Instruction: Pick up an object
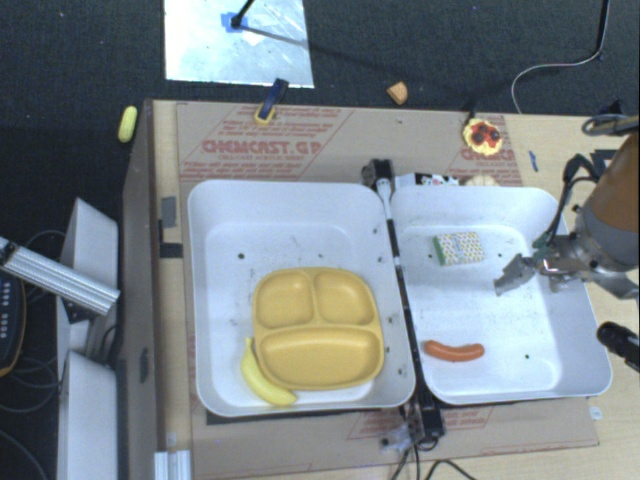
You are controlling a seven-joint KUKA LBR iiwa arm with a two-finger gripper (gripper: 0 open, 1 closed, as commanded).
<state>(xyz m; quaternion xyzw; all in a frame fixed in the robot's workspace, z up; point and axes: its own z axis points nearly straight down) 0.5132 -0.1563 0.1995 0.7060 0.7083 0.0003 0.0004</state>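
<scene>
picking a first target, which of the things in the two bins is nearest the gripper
The green sponge in the right bin, just left of the gripper. The hot dog lies lower down; the yellow tray and banana sit in the left bin.

In the right bin, a green-speckled sponge lies flat near the back, and an orange-red hot dog lies lengthwise toward the front, well apart.

In the left bin, a yellow divided plate lies flat with a yellow banana touching its front-left edge.
</scene>
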